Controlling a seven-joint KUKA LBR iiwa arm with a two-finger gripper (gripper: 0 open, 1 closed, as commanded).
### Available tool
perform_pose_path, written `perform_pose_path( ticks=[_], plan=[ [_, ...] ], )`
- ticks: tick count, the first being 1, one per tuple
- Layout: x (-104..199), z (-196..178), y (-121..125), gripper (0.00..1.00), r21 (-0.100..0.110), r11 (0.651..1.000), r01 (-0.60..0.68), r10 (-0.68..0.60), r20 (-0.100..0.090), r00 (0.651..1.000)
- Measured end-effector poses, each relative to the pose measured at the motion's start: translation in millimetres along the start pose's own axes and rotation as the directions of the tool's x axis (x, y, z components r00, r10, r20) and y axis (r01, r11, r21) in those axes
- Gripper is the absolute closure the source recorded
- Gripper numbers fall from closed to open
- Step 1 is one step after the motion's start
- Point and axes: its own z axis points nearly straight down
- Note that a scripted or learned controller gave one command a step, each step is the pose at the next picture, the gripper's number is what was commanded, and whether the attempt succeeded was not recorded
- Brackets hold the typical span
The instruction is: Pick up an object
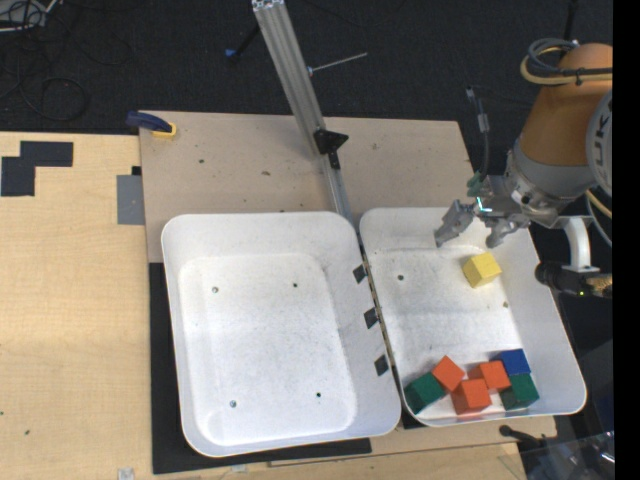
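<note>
A yellow cube (pixel 482 269) lies alone in the upper part of the right bin (pixel 420 298). Several blocks cluster at that bin's near edge: an orange one (pixel 448 373), another orange one (pixel 472 396), a third orange one (pixel 494 374), a blue one (pixel 514 361) and two green ones (pixel 426 391) (pixel 519 395). My gripper (pixel 474 224) hangs over the bin's far right corner, just above and left of the yellow cube, open, with nothing between its fingers.
The left bin (pixel 200 258) sits beside the right one, with black clips (pixel 368 316) along the divide. A slanted aluminium rail (pixel 298 88) rises behind the bins. The grey and orange arm (pixel 565 128) reaches in from the right.
</note>
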Motion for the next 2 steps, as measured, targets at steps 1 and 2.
perform_pose_path(
  ticks=[1,2],
  plan=[
    [0,-2,1,0.0,-0.004,1.0,0.001,-0.001,0.001,1.0],
    [6,61,3,0.0,0.002,1.0,0.002,-0.002,0.0,1.0]
  ],
)
